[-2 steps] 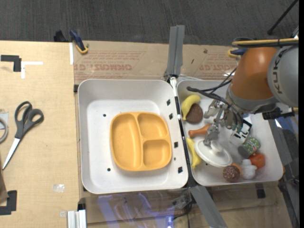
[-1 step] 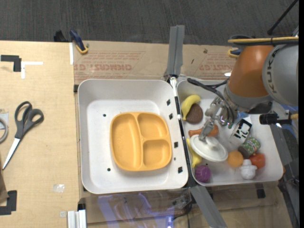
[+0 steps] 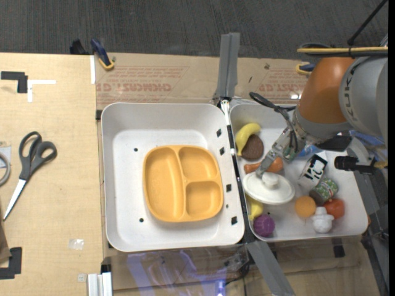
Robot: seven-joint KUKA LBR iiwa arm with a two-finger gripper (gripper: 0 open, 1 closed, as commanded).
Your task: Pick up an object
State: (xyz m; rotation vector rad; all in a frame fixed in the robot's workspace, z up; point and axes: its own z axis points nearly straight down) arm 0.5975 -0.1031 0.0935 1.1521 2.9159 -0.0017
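Observation:
The right bin (image 3: pixel 247 113) holds several small items. Among them are a yellow banana (image 3: pixel 246 131), a brown lump (image 3: pixel 253 146), a white round lid with a knob (image 3: pixel 269 189), an orange ball (image 3: pixel 305 206), a purple piece (image 3: pixel 264 226), a red tomato (image 3: pixel 336 208), a white figure (image 3: pixel 322 222) and a printed white box (image 3: pixel 314 169). My gripper (image 3: pixel 270 164) reaches down from the right into this bin. It sits just above the lid's knob, beside an orange carrot-like piece (image 3: pixel 252 168). Nothing is visibly lifted.
The left bin (image 3: pixel 117 165) holds a yellow divided plate (image 3: pixel 183 182). Scissors (image 3: pixel 29 160) lie on the wooden bench at far left. A blue clamp (image 3: pixel 102 53) sits at the back. A grey divider bar (image 3: pixel 228 66) runs between the bins.

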